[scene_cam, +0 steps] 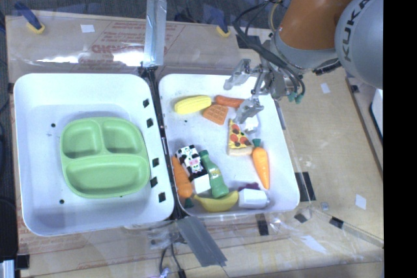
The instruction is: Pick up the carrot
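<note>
Gripper [251, 97], fingers spread and holding nothing, hangs over the right bin's [285, 140] far edge; carrot [261, 166] lies near the right wall, beside pizza slice [238, 138]

Bench [339, 185] bears two white bins: left bin [26, 140], right bin [287, 166].

2 carrots [260, 166], 2 bins [39, 101]
</note>
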`<move>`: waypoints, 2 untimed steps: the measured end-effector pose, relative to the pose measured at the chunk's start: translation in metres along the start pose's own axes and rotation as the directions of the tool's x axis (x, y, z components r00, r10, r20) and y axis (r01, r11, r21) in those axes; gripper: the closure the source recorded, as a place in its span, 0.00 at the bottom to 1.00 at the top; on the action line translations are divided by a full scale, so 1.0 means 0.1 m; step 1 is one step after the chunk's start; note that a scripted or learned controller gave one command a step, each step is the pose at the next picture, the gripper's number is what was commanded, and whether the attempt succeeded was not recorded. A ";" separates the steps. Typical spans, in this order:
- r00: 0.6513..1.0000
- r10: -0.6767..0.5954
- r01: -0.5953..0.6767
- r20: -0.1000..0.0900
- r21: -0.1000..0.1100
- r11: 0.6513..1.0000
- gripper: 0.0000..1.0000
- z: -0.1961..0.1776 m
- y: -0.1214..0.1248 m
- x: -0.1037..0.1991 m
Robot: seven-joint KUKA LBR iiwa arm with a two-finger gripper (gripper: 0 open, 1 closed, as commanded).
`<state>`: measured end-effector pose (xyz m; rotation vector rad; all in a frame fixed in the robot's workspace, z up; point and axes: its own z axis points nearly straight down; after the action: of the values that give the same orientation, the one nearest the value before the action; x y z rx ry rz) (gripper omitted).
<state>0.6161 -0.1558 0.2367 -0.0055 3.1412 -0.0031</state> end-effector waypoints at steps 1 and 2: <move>0.959 -0.284 0.284 -0.003 -0.004 0.959 0.00 1.09 -0.27 0.53; 0.855 -0.519 0.519 0.000 -0.004 0.855 0.00 1.45 -0.54 0.96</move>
<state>0.5204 -0.2102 0.0916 -0.8521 3.0248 0.0025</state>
